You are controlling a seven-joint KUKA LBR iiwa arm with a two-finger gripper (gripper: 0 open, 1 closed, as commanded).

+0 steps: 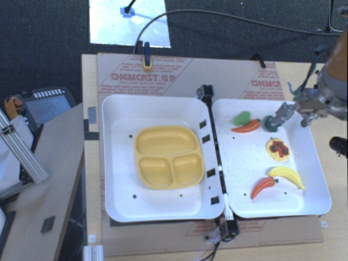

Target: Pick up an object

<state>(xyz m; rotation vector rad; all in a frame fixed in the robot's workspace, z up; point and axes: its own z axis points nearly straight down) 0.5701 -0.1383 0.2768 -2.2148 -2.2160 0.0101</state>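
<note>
The right bin [310, 162] holds several toy foods. A green leafy piece [242, 117] and a red-orange pepper [246, 126] lie at its far left. A small dark green piece [269, 124] sits beside them. A round pizza-like piece [278, 149] lies mid-bin, with a yellow banana [288, 176] and a second red-orange pepper [263, 186] nearer the front. My gripper [288, 122] hangs over the bin's far right part, open. One finger [281, 114] reaches down to the dark green piece and its tip touches or overlaps it. Nothing sits between the fingers.
A yellow divided plate [166, 156] lies in the left bin [117, 145]. The two bins meet at a black-clipped seam. A teach pendant [46, 107] and an aluminium rail [22, 148] sit on the side table at left. Cables run across the dark floor behind.
</note>
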